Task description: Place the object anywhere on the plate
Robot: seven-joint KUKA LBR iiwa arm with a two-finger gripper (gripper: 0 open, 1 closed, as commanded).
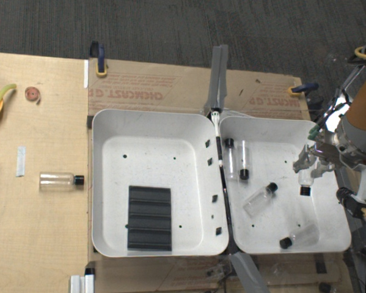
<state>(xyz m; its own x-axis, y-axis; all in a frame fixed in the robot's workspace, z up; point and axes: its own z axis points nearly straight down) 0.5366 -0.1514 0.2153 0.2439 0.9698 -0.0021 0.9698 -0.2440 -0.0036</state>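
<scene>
The tool [308, 171] hovers above the right bin [330, 135], over its right side; I cannot tell its opening. A small clear bottle [305, 183] is directly below it.

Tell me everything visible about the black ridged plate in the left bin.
The plate is a dark, nearly black rectangle with four raised bands running across it, looking like matte plastic or rubber. It lies flat on the floor of the left bin, in the near half, its long side pointing toward the near wall. Nothing rests on it; the clear bottles lie in the right bin or outside on the bench.
</scene>
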